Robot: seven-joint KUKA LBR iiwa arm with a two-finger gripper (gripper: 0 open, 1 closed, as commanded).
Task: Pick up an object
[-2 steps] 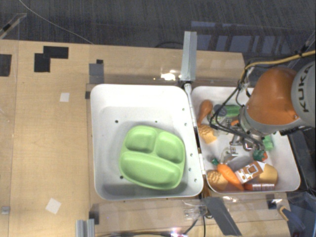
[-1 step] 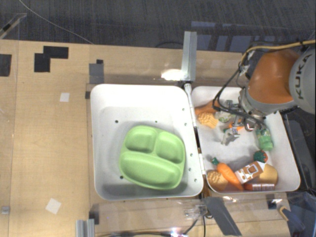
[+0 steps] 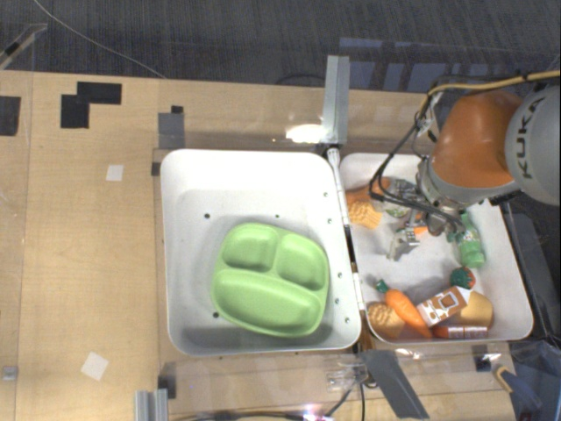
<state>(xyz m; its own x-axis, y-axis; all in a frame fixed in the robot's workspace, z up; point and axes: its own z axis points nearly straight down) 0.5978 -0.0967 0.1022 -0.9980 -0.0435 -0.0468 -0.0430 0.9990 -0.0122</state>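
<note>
Wooden surface (image 3: 88, 261) across the frame, bearing two white bins side by side. Left bin (image 3: 188, 182) at centre, holding a green divided tray (image 3: 272, 279) toward its lower part. Right bin (image 3: 517, 296) at right, under the grey and orange arm (image 3: 478, 143) reaching in from the right edge. Pincer (image 3: 403, 239) low over that bin's middle, perhaps just clear of the floor; released or clenched, cannot tell. Around it: green bottle (image 3: 471, 244) to the right, waffle-like orange piece (image 3: 362, 210) to the left, carrot (image 3: 405, 307), bread roll (image 3: 384, 319) and small carton (image 3: 443, 305) along the lower edge.
</note>
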